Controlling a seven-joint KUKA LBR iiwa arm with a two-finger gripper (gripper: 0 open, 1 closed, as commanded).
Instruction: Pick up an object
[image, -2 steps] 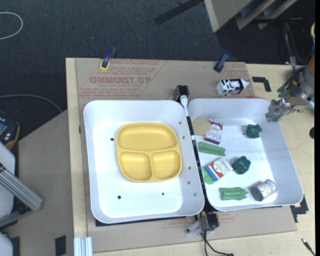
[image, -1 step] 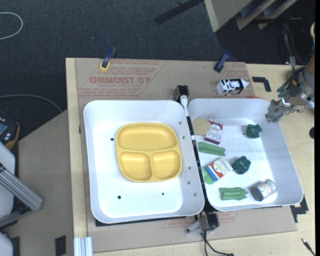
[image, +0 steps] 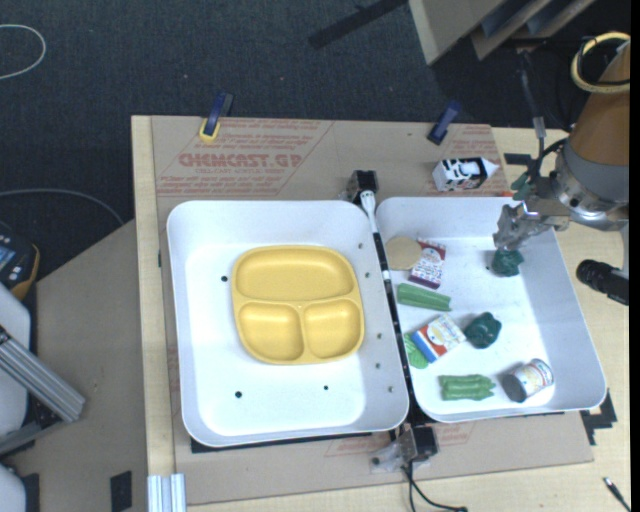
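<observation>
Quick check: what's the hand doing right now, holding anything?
Hand: over the right bin, right above a dark green object; whether it grips that object cannot be told.

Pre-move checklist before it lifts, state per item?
1. Gripper over the right bin: ok.
2. Target under it: dark green object sits directly below the fingertips: ok.
3. Object between fingers: cannot tell, contact area too small to read.
4. Neighbours apart from target: other dark green lump and can lie well away: ok.
5. Drop spot: yellow divided tray lies flat in the left bin: ok.
</observation>
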